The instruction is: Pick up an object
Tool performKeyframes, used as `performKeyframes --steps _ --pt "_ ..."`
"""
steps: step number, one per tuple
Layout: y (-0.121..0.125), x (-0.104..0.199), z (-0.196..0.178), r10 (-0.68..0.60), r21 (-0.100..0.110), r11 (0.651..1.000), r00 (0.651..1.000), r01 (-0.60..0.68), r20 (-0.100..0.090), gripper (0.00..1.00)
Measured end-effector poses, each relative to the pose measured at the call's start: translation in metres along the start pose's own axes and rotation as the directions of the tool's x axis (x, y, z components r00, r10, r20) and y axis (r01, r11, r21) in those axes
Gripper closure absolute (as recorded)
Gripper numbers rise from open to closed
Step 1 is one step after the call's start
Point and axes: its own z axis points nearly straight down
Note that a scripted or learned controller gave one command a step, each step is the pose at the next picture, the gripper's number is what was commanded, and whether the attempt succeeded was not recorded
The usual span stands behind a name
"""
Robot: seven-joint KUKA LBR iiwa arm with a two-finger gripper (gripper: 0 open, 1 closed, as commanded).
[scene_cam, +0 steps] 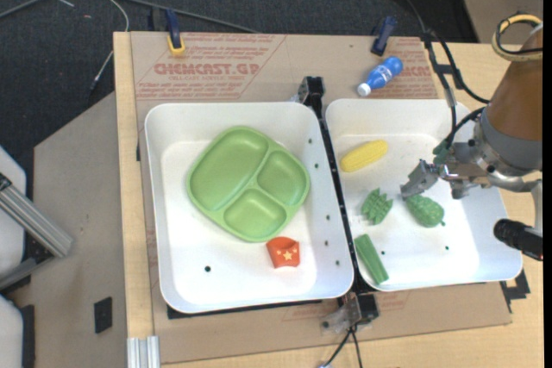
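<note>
I had the arm reaching in over the right bin [483, 271], its end effector [429, 179] low among the green toys near the middle of that bin. From the slanted overhead view I could not tell the state of the end effector; the wrist and its cabling covered too much of it. Nothing was visibly clamped in it.

The nearest candidates lay just beside it: a dark green bumpy toy [425, 210] directly under the tool on the side toward the bench's front edge, and a small leafy green piece [376, 206] a little toward the divider between the bins. A yellow corn cob [363, 155] sat nearer the back edge of the right bin, and a long green pod [371, 258] lay against the bin's front left corner.

In the left bin [164, 134] a green divided plate [248, 182] rested in the middle, with a small orange block [284, 252] bearing a star just off its front edge. A blue and white bottle [380, 76] lay outside the bins, on the cardboard toward the bench's back edge.

My reading was that the pick was not yet done: every object seemed to rest on a bin floor, none lifted. The approach looked complete; what remained was a closure on the bumpy toy or the leafy piece, then the lift.
</note>
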Motion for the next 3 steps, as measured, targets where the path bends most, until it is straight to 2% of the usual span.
performKeyframes --steps 1,3 --pt "0.0 0.0 0.0 0.0 -0.001 1.0 1.0 0.0 0.0 0.0" --pt "0.005 0.011 0.118 0.0 0.005 1.0 1.0 0.0 -0.002 0.0"
